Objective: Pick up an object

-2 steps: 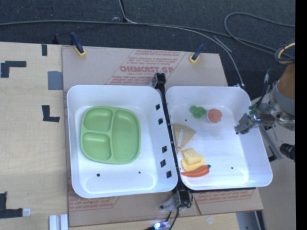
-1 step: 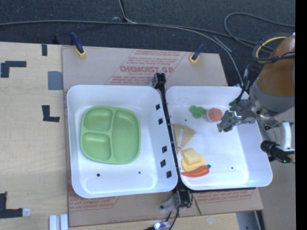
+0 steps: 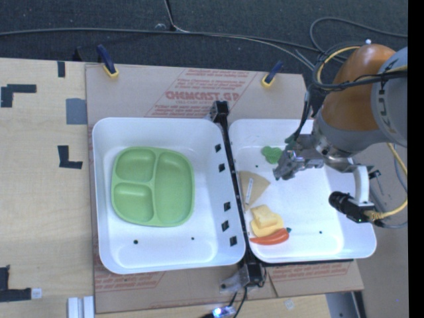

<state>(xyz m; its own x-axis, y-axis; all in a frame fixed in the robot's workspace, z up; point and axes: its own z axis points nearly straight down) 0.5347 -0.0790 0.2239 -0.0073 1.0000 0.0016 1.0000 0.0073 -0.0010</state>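
Red pepper toy (image 3: 270,238) and yellow block (image 3: 265,218) sit low in your right bin (image 3: 331,244); likely light, rigid. Claw (image 3: 286,169) hovers beside green piece (image 3: 271,154); spread unreadable.

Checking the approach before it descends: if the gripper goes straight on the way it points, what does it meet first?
Probably the bare floor of the right bin, just beside the green toy; the gripper points down and leftward, though depth is unclear.

arm (image 3: 361,98): reaching in from right | hand (image 3: 286,167): lowered, pointing left
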